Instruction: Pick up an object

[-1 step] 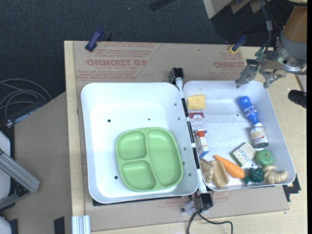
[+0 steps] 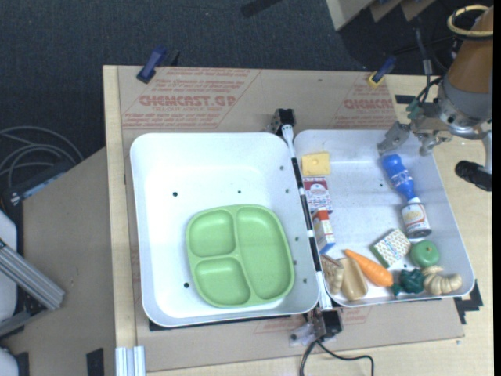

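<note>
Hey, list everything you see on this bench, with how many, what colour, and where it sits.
bins: two, white, side by side on the bench
divided plate: one, light green, left bin, front
cheese block: one, yellow, right bin, back left
carton: one, red and white, right bin, left wall
blue bottle: one, blue, right bin, back
small bottle: one, white and brown, right bin, right of middle
carrot: one, orange, right bin, front
round toy: one, green, right bin, front right
clamps: two, blue, back edge of board
gripper: one, grey, over right bin's back right corner; jaws unclear
</note>
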Robot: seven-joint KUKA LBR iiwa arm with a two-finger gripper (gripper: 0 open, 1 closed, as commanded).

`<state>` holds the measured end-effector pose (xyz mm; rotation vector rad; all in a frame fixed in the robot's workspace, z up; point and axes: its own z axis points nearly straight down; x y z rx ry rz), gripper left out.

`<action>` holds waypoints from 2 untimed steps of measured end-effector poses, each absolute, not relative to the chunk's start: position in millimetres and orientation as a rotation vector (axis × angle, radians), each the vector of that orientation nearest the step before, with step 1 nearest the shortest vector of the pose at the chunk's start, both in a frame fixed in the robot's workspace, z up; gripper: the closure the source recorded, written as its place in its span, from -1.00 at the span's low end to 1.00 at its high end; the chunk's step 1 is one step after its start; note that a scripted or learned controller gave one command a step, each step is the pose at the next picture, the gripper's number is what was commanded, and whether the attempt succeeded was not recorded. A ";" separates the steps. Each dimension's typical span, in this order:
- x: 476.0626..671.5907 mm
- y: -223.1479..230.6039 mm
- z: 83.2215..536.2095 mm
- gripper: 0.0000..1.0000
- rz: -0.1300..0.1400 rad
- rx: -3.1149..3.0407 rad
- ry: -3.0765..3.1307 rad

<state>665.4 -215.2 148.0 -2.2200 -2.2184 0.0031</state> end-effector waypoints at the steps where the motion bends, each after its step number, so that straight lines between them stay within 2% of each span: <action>1: 666.2 -208.2 83.3 -1.00 -0.002 -2.209 -2.215; 2: 667.5 -210.8 95.4 1.00 -0.001 -2.217 -2.225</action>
